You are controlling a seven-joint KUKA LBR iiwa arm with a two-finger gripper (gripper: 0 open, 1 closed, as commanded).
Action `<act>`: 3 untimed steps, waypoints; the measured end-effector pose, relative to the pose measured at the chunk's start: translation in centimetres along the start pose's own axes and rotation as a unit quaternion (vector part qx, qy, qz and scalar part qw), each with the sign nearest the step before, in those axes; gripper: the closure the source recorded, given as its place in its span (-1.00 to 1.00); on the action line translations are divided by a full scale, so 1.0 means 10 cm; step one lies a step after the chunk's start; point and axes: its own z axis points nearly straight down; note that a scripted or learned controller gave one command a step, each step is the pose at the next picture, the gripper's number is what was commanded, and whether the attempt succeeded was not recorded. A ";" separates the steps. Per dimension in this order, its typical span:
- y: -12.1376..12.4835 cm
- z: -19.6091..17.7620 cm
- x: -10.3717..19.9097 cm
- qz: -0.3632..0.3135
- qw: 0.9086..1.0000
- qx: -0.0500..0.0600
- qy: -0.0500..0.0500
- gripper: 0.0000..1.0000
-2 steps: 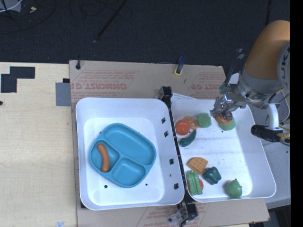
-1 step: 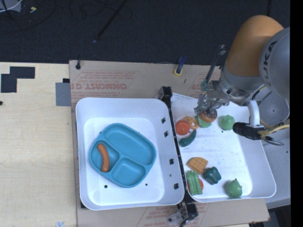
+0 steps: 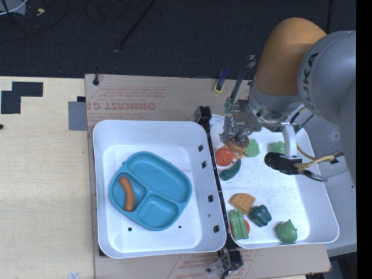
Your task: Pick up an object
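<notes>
My gripper [image 3: 235, 136] hangs low over the far left part of the right bin [image 3: 317, 205]. It is right above a small orange item [image 3: 239, 147], with a red tomato [image 3: 224, 156] just beside it on the left and a light green leafy piece [image 3: 253, 150] on the right. A dark green cucumber-like piece [image 3: 231, 170] lies just in front of the tomato. The gripper body hides whatever is directly beneath it.
Nearer in the right bin lie a tan waffle-like piece [image 3: 242, 201], a dark green pepper [image 3: 260, 214], a green and red item [image 3: 238, 224] and a green apple [image 3: 286, 231]. The left bin [image 3: 107, 150] holds a blue divided plate [image 3: 165, 185] with a sausage [image 3: 127, 193].
</notes>
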 end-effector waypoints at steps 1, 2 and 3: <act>-0.04 -0.01 0.52 0.000 1.000 0.000 0.000 1.00; -0.06 0.07 0.83 0.001 1.000 0.000 -0.001 1.00; -0.01 0.23 0.91 0.002 1.000 0.001 -0.001 1.00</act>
